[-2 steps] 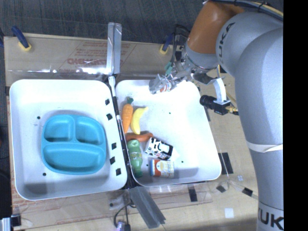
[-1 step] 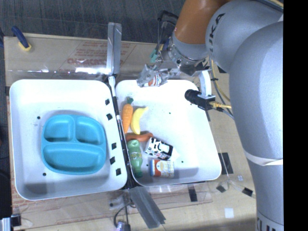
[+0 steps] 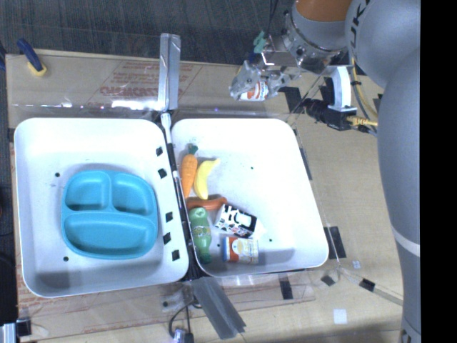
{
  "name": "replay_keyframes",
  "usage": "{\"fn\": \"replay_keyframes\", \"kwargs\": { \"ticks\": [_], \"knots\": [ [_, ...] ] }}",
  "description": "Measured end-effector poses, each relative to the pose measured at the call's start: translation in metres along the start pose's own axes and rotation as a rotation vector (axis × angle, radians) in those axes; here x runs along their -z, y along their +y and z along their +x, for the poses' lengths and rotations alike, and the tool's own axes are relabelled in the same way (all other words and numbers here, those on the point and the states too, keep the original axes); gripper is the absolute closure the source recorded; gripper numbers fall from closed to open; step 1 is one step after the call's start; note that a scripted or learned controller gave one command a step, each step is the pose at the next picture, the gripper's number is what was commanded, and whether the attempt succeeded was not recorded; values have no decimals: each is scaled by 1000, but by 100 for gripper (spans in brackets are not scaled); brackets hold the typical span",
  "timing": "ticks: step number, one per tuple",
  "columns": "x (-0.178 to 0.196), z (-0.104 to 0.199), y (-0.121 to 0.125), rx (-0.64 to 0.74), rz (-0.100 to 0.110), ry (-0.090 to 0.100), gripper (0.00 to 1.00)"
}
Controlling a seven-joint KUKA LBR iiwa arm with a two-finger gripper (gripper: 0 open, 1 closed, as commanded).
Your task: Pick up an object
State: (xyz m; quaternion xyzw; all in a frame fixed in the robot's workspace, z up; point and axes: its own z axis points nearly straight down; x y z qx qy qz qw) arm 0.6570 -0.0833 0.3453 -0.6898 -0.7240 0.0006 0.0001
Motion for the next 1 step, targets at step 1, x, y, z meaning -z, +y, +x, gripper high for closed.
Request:
{"fn": "replay_keyframes", "kwargs": {
  "ticks": [1],
  "knots": [
    [-60, 27, 1, -33, 4, 0, 100]
  ]
}}
